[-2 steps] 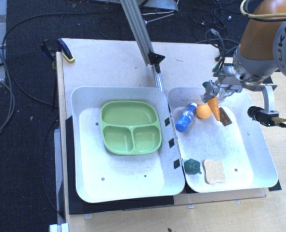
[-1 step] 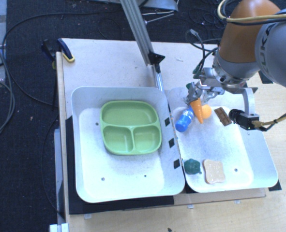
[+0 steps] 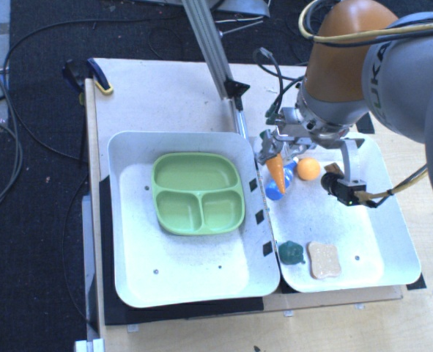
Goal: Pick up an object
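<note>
Worktop (image 3: 165,86): pale surface carrying two shallow white bins side by side. Left bin (image 3: 128,262): holds one green divided plate (image 3: 198,193) with three compartments, lying flat toward the bin's far half. Right bin (image 3: 381,248): holds an orange carrot (image 3: 276,170), lying near the far left corner with its tip pointing toward the near side; a blue piece (image 3: 275,190) touching the carrot's lower end; an orange ball (image 3: 309,169) just beside the carrot on its right; a dark green lump (image 3: 291,253) near the front left corner; a tan slice of bread (image 3: 324,259) just beside the green lump. Arm (image 3: 392,64): grey with an orange band, reaching in from the right above the right bin. End effector (image 3: 278,147): low over the carrot's upper end; whether it is wide, narrow or gripping anything, I cannot tell from here. A metal pole (image 3: 209,42) slants across the worktop behind the bins.
</note>
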Motion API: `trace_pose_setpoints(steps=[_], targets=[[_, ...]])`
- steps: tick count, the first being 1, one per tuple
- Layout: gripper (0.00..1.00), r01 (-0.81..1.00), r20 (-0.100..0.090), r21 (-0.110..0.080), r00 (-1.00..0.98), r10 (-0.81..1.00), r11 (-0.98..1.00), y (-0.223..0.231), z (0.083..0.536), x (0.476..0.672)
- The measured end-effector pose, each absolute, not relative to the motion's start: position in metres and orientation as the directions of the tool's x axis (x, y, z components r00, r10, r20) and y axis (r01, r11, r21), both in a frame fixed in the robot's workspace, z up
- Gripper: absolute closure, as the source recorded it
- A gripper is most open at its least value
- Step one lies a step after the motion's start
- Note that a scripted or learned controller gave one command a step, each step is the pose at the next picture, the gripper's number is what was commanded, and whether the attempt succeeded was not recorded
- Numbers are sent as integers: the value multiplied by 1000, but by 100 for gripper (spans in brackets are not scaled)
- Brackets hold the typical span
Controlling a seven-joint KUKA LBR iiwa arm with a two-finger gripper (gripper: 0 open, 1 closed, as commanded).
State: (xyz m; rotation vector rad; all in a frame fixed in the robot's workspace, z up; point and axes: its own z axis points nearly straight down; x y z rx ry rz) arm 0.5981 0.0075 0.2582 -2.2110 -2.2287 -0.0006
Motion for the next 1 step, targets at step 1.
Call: trace_pose_setpoints(steps=[1], targets=[[100, 1000, 1, -3, -8, 1000, 8, 60, 241, 582]])
